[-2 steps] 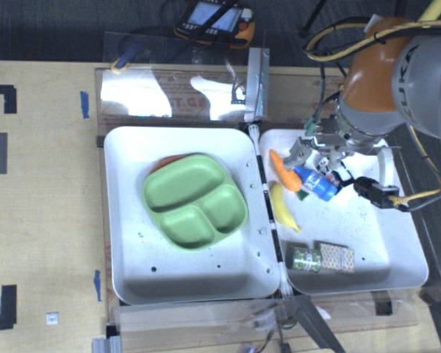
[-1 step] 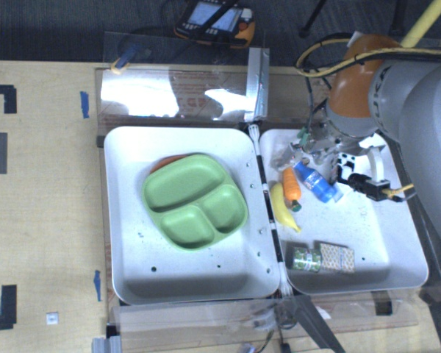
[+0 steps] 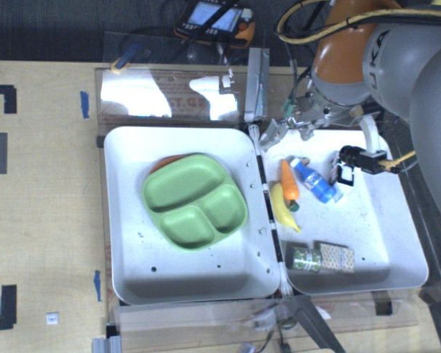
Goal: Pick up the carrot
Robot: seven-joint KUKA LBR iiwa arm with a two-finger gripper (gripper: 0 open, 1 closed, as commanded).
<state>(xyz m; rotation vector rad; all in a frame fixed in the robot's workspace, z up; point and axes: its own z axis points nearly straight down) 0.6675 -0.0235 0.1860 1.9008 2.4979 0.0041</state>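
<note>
The orange carrot lies in the right bin near its left wall, its green end pointing toward the front. A yellow banana touches it on the near side, and a blue bottle lies just to its right. My gripper hangs over the bin's back left corner, a little behind the carrot and apart from it. It is open with nothing between its fingers.
A green-lidded jar and a small patterned box lie at the front of the right bin. The left bin holds a green divided plate with something orange-red under its back edge.
</note>
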